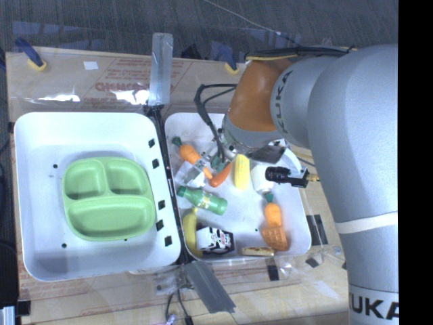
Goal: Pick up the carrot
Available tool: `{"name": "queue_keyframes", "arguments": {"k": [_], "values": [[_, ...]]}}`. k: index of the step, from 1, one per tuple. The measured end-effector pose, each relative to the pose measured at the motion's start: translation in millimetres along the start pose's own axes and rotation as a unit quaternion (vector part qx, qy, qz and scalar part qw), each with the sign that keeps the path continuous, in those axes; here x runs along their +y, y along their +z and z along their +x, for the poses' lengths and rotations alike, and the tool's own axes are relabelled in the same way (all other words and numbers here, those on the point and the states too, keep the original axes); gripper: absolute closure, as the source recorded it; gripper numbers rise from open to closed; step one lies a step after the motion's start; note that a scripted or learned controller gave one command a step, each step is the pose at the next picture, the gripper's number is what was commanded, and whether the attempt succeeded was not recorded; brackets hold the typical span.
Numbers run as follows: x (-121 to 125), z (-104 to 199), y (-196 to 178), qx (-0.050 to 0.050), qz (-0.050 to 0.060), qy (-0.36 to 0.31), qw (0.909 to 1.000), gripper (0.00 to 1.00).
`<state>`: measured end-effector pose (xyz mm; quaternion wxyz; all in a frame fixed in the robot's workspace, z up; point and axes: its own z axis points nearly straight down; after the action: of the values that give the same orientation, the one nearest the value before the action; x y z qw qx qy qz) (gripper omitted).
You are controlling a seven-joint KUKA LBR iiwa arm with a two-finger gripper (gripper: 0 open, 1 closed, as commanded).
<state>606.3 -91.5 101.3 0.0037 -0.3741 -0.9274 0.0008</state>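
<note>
In the right bin (pixel 302 217), an orange carrot (pixel 189 154) with a green top lies near the upper left corner. My gripper (pixel 206 166) is low in the bin just right of and below that carrot, under the orange wrist band. A second orange piece (pixel 220 175) sits right against the gripper's tip; whether it is gripped is hidden. Another carrot (pixel 272 214) with a green stalk lies toward the bin's lower right, apart from the gripper.
The right bin also holds a yellow corn cob (pixel 241 170), a green bottle (pixel 205 201), a banana (pixel 190 230), a black-and-white packet (pixel 218 239) and a white cup (pixel 260 179). The left bin (pixel 34 154) holds a green divided plate (pixel 107 197).
</note>
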Motion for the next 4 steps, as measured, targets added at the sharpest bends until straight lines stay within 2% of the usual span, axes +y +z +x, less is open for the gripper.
{"name": "queue_keyframes", "arguments": {"k": [1,2,3,4], "values": [[-12,6,9,-0.001,-0.001,0.091,0.9958,0.00],[-11,5,-3,-0.001,-0.001,0.088,0.9961,1.00],[-39,28,5,-0.006,-0.007,0.224,0.9744,1.00],[-77,70,5,-0.006,-0.008,0.309,0.9510,1.00]]}}
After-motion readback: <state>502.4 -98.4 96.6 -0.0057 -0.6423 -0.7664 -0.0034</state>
